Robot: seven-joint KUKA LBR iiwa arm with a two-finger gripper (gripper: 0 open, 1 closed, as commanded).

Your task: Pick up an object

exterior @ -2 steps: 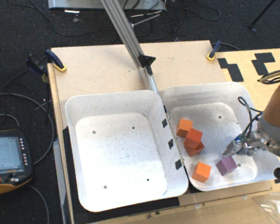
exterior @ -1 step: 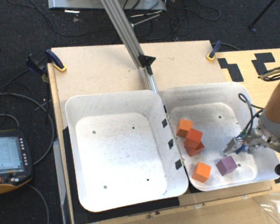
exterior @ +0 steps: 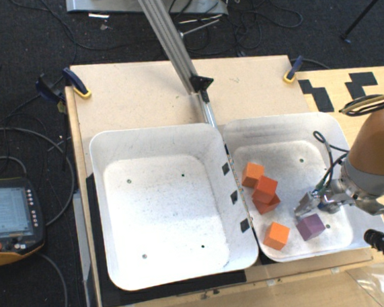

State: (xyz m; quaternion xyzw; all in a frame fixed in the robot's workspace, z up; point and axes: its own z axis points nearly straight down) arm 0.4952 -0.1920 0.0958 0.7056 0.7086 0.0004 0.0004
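Hovering low in the right bin (exterior: 325, 130), your claw (exterior: 313, 205) sat just above the purple block (exterior: 311, 226); I couldn't tell its opening; you were approaching; next needed a straight descent astride it.

No text, label, brand or number could be read anywhere in the camera view. The handheld control pendant (exterior: 9, 221) lying on the floor left of the worktop (exterior: 173, 94) had a lit screen with rows of what looked like text, but they were too small and blurred to make out. At the far right corner lay a board (exterior: 348, 87) printed with black blocky shapes on a pale ground, a pattern rather than letters. The two white bins (exterior: 156, 136) and the coloured blocks (exterior: 264, 196) bore no markings that could be told.
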